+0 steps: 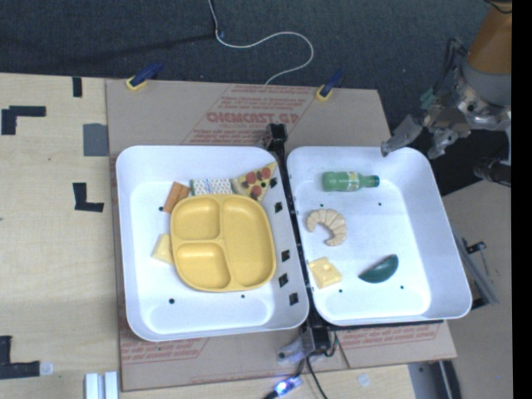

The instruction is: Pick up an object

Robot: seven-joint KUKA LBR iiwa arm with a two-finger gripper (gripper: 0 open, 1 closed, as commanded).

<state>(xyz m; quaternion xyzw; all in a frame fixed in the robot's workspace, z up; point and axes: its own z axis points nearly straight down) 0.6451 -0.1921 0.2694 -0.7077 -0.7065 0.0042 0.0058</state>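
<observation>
From the camera view, the arm comes in at the upper right of the frame, and its hand (420, 135) hangs above the upper right corner of the right bin (432, 194), outside the group of things lying in it. The hand carries nothing between its parts; how far open it is I cannot tell from this angle.

The right bin holds four candidates, all well apart from one another: a green bottle (350, 181) lying on its side near the top, a croissant (327, 225) in the middle left, a yellow cheese wedge (325, 272) at the lower left near the bin's wall, and a dark green leaf-shaped piece (379, 268) at the lower right. The left bin (137, 223) holds a yellow divided plate (223, 241) with small food toys tucked around its upper and left edges.

The step in hand looks like the approach. The bottle is the nearest thing to the hand and has bare floor on both long sides, so it seems the best pick. To do it well, the hand should line up across the bottle's short width, centre over its body, not the neck, and descend straight. The cheese wedge sits close to the wall and looks harder to straddle.
</observation>
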